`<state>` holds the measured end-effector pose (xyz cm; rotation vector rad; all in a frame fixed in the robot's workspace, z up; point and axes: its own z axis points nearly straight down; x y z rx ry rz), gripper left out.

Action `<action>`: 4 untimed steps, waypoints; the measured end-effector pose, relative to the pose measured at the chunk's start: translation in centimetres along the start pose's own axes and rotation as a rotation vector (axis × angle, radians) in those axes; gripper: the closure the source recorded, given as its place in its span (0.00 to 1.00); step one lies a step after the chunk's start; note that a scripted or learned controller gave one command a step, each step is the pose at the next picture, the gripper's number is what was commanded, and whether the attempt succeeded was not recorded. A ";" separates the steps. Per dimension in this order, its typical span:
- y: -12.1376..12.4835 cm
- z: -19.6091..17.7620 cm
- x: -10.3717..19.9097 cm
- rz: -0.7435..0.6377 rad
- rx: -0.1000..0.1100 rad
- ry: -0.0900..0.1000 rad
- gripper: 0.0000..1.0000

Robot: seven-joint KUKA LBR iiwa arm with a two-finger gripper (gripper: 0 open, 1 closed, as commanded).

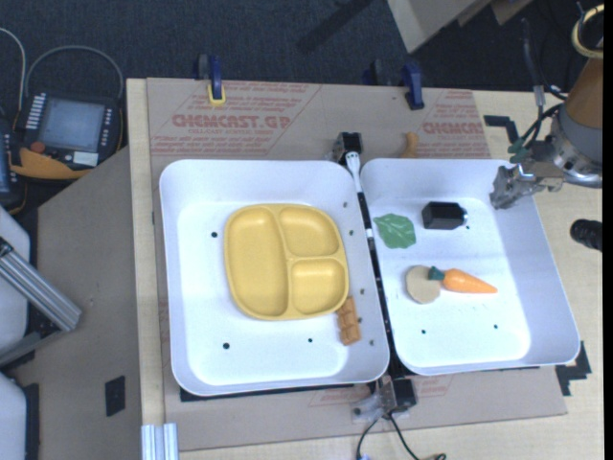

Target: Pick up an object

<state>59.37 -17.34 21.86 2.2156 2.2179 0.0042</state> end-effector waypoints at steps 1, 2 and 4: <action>-0.6 -1.2 5.5 -0.004 0.007 0.005 1.00; -0.6 -0.6 11.3 -0.005 0.009 0.005 1.00; -3.6 -0.9 22.0 -0.005 0.010 0.006 1.00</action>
